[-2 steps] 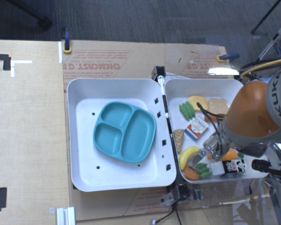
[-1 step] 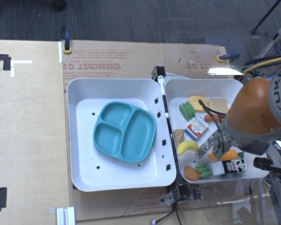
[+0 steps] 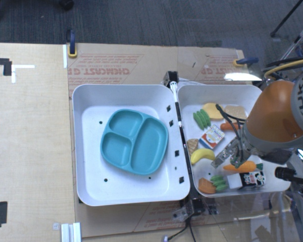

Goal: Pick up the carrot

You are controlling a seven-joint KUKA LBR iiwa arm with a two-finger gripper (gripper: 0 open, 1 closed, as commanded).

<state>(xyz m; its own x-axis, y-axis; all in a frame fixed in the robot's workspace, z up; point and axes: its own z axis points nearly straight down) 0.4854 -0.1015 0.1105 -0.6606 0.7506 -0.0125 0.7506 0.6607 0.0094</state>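
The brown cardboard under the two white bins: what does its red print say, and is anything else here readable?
Brown cardboard sheet: red print, upside down, roughly "CHEMCAST GP"; not sure.
Same red print near the top right: too blurred.
Small white carton: label too small.
Black-and-white box: markings unreadable.

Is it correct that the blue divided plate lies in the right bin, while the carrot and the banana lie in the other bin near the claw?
Not quite. The camera view shows the blue divided plate in the left bin. The carrot and banana lie in the right bin, near the claw.
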